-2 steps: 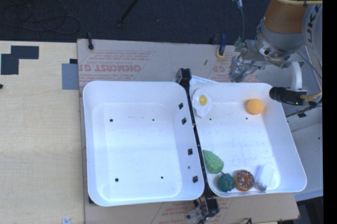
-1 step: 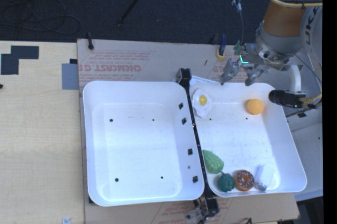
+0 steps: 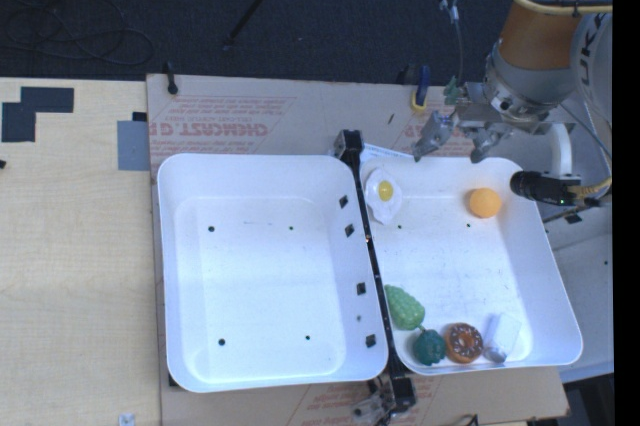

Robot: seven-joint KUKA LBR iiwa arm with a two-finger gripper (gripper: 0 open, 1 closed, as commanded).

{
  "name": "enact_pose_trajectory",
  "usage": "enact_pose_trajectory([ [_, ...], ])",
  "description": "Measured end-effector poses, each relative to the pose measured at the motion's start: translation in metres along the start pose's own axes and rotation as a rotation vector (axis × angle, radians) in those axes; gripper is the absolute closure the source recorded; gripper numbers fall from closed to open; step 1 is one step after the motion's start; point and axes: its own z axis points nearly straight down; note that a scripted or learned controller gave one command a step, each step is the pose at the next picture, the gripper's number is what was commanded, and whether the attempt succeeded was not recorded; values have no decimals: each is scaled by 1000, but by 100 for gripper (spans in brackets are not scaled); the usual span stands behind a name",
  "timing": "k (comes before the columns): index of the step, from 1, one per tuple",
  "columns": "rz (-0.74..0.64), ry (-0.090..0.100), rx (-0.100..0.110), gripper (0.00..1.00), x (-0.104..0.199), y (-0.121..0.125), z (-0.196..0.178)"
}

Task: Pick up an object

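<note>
My gripper (image 3: 455,142) hangs over the far rim of the right bin (image 3: 540,254), its two fingers spread apart with nothing between them. An orange ball (image 3: 484,203) lies in that bin just below and right of the fingers. A fried egg toy (image 3: 383,194) rests at the bin's far left corner. Along the near edge sit a light green piece (image 3: 404,306), a dark teal piece (image 3: 430,347), a chocolate doughnut (image 3: 463,342) and a white block (image 3: 504,334).
The left bin (image 3: 190,214) stands beside the right one, joined by a black divider strip (image 3: 362,244). Both rest on a cardboard sheet (image 3: 250,119) on the bench. A black cylindrical part (image 3: 545,186) juts over the right bin's far right rim.
</note>
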Motion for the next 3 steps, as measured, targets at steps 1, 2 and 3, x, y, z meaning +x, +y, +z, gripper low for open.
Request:
enact_pose_trajectory([
  [1,0,0,0,0,0,0,0],
  [2,0,0,0,0,0,0,0],
  [3,0,0,0,0,0,0,0],
])
